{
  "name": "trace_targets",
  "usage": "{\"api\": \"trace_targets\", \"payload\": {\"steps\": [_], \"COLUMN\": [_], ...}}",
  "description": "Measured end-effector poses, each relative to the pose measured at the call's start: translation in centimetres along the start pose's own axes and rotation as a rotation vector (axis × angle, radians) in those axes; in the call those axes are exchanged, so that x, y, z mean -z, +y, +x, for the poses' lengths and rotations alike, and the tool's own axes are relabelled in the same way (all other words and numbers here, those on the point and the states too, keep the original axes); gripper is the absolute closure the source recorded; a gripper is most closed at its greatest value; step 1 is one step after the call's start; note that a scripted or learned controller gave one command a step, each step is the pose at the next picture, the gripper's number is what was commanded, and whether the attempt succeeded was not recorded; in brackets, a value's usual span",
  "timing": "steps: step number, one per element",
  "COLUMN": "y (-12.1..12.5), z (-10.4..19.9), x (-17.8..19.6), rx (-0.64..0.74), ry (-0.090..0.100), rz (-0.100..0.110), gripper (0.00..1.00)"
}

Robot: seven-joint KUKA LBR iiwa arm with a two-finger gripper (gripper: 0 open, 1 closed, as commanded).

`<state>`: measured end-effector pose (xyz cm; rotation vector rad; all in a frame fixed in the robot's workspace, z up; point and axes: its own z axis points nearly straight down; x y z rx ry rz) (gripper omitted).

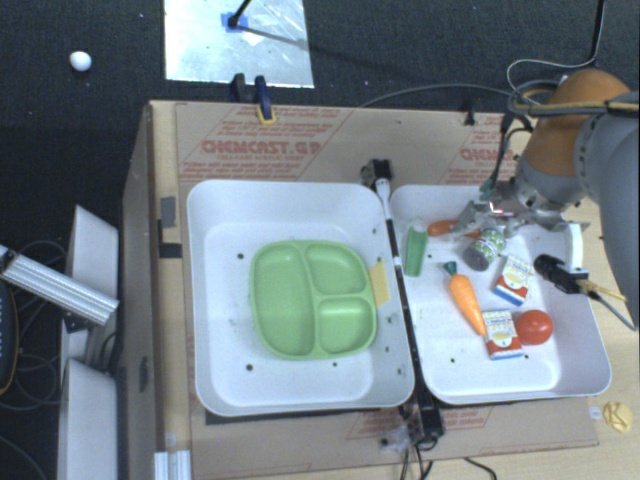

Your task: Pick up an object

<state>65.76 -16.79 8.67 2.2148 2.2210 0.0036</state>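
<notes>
My gripper (pixel 487 220) hangs low over the back of the right bin (pixel 580 368), reaching in from the right. Right under it, or just in front of it, lies a grey can (pixel 484 251). An orange carrot (pixel 465 303) lies in the middle of that bin. A green tube (pixel 413 249) rests by the bin's left wall, with a small orange piece (pixel 440 228) behind it. Two small red-and-white boxes (pixel 513 280) (pixel 501 333) and a red tomato (pixel 537 326) lie toward the front right.
The left bin (pixel 215 368) holds a green divided plate (pixel 310 298) with a small yellow piece (pixel 380 284) at its right side. A black divider (pixel 392 238) runs between the bins. Cables trail behind the arm at the right.
</notes>
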Motion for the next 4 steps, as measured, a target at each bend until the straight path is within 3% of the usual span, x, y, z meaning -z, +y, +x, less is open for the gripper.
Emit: {"api": "trace_targets", "payload": {"steps": [1,2,3,4], "y": [-2.3,0.8,0.6,-4.5], "z": [2.5,2.5,2.5,9.1], "x": [-0.2,-0.3,0.6,11.0], "rx": [0.001,0.005,0.007,0.002], "ry": [0.002,0.005,0.005,0.002], "rz": [0.003,0.022,0.031,0.001], "gripper": [0.0,0.0,1.0,1.0]}}
